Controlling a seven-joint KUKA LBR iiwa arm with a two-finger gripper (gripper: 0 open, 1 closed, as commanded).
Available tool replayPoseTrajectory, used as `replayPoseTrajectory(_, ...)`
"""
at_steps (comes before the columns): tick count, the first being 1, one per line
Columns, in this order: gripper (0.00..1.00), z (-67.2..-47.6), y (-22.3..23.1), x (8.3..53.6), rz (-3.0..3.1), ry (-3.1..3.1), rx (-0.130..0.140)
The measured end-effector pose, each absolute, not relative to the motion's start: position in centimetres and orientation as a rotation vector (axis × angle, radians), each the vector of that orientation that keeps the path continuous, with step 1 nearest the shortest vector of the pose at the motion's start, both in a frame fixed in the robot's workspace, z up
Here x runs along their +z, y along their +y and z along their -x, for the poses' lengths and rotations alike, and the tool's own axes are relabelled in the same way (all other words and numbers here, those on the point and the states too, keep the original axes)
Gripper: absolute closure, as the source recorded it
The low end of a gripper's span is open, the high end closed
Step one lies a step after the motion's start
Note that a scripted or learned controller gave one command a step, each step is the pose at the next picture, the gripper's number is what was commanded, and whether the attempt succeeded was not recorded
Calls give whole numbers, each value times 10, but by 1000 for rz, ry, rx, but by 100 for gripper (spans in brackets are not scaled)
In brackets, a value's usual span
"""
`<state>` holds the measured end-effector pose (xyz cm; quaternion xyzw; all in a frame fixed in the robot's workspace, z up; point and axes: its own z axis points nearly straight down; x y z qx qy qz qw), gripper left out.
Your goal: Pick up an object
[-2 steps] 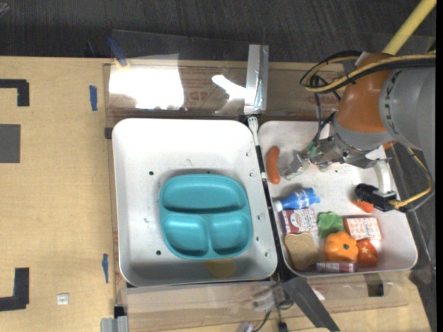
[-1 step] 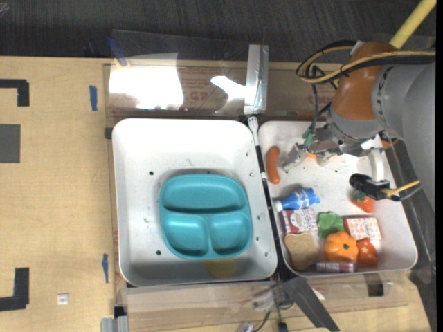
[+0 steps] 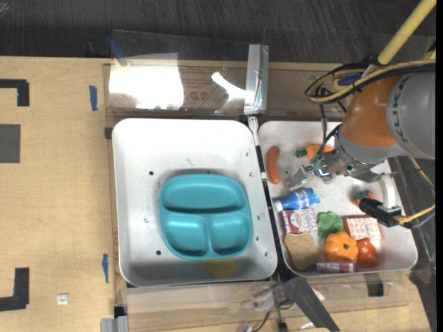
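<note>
Bench (image 3: 48,206), pale board top, two white bins side by side.

Right bin (image 3: 294,135), near row: bread slice (image 3: 299,249) at the near-left corner. A pumpkin toy (image 3: 339,246), orange, sits just right of it. A red piece (image 3: 367,254) touches the pumpkin toy's right side.

Next row, farther: red-and-white carton (image 3: 297,220) on the left, with a green leafy piece (image 3: 330,221) just beside it. A red-and-white box (image 3: 361,228) is to the right, its near edge partly hidden by the pumpkin toy.

Farther again: blue-and-white bottle (image 3: 299,199) lying on its side, just far of the carton and close to the bin's left wall. An orange sausage (image 3: 274,166) lies along that wall, long axis running near to far.

Left bin (image 3: 138,158): one teal divided plate (image 3: 205,213), with a long compartment on its far side and two smaller ones on its near side. It sits toward the near half of the bin.

Hand (image 3: 322,164): low in the far half of the right bin, right of the sausage and far of the bottle. A small orange item (image 3: 315,149) is just far of it, partly hidden, kind not clear. How far the hand is open cannot be told, nor whether it grips anything.

The arm's orange band (image 3: 367,120) is over the bin's far-right corner
</note>
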<state>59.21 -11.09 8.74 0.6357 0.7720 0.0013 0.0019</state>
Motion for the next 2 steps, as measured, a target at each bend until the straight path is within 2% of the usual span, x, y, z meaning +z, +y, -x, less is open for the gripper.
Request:
replayPoseTrajectory(1, 0, -630, -118, 87, -2011, 2408, 4)
replayPoseTrajectory(2, 0, -657, -120, 84, -2039, 2442, -41)
